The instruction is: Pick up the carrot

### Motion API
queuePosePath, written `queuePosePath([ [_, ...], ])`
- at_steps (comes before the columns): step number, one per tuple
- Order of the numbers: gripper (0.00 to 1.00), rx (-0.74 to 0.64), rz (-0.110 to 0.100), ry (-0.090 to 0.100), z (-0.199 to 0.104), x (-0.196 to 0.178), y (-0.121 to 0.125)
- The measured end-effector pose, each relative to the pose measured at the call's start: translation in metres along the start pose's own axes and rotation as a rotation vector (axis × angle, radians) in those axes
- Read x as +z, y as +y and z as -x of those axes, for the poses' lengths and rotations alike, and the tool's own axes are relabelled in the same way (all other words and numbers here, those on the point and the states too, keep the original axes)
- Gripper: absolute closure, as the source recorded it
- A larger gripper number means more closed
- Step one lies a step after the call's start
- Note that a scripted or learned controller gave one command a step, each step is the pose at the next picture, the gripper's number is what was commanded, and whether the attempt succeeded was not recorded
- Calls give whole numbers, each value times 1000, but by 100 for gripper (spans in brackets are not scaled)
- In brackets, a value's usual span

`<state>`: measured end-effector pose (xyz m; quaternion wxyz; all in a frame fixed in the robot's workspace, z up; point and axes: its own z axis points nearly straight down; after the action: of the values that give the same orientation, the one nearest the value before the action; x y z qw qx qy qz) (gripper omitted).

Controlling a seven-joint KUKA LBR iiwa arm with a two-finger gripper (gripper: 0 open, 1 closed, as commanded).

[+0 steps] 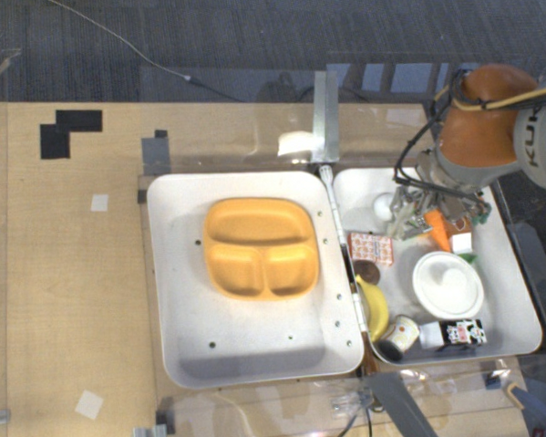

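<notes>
The carrot (437, 232) is a short orange piece in the upper middle of the right bin (525, 323), lying at a slant just above a white bowl (448, 284). My gripper (430, 211) hangs directly over the carrot's upper end, low in the bin, and its metal parts overlap the carrot's top. The arm's orange band (486, 110) is above it at the bin's far right corner. The part of the carrot under the gripper is hidden.
Around the carrot lie a white block (461, 242), a red piece (456, 223), a white ball (383, 207), a patterned packet (370, 247), a banana (376, 308), a small can (402, 334) and a black-and-white box (462, 333). The left bin (176, 291) holds a yellow divided plate (261, 246).
</notes>
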<state>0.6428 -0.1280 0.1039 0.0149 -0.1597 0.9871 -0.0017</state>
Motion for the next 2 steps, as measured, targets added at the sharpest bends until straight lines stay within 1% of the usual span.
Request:
queuePosePath([
  [1, 100, -69, 5, 16, 38, -70, 16],
  [2, 100, 157, 5, 23, 30, -74, -2],
])
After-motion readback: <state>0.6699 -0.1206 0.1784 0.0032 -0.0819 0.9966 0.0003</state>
